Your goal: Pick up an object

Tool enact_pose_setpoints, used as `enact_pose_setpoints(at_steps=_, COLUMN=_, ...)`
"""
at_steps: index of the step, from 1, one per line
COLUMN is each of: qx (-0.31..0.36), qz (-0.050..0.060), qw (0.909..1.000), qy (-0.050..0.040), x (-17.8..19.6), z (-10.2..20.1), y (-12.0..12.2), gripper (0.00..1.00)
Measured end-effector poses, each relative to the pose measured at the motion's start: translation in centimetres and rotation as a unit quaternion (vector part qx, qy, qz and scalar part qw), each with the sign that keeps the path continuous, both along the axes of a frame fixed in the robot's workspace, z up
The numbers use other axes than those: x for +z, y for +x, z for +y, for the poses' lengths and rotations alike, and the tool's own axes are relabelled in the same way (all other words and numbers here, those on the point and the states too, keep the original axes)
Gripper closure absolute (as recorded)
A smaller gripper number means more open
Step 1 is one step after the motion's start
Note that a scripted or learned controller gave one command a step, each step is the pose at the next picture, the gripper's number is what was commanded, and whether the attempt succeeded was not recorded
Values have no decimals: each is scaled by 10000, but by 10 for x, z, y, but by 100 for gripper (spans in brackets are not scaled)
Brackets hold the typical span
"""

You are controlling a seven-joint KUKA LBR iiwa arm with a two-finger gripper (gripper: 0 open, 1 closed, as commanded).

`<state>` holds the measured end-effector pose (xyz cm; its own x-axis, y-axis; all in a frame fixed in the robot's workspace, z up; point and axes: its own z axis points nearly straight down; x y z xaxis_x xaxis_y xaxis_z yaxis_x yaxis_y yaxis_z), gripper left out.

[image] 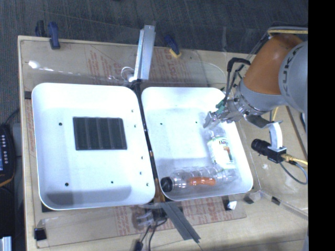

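Observation:
Two clear plastic bottles lie in the right bin [172, 114]. One bottle with a white label [220, 149] lies along the bin's right wall, its neck pointing to the far side. The other bottle [199, 181], with a black cap and an orange label, lies along the near wall. My gripper [213, 119] is low over the right bin, just at the neck end of the white-label bottle. A dark grey ridged slab [99, 133] lies flat in the left bin [52, 103].
The arm comes in over the right bin's right rim. A metal bar [144, 51] stands behind the seam between the bins, with blue clamps at the bench's far edge. A black cable fitting [267, 149] hangs right of the right bin.

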<state>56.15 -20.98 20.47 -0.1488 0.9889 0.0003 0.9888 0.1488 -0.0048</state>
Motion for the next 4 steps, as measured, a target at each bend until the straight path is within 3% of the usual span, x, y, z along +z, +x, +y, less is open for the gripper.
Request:
enact_pose_setpoints(at_steps=1, qx=0, qz=1, qw=10000, qy=-1, x=0, z=0, y=0, gripper=0)
enact_pose_setpoints(at_steps=2, qx=-201, qz=-11, qw=9998, qy=-6, x=6, z=-1, y=4, gripper=0)
enact_pose_setpoints(at_steps=3, qx=-174, qz=-12, qw=9998, qy=-5, x=-26, z=-1, y=35, gripper=0)
enact_pose_setpoints(at_steps=4, qx=23, qz=1, qw=10000, qy=10, x=-31, z=1, y=12, gripper=0)
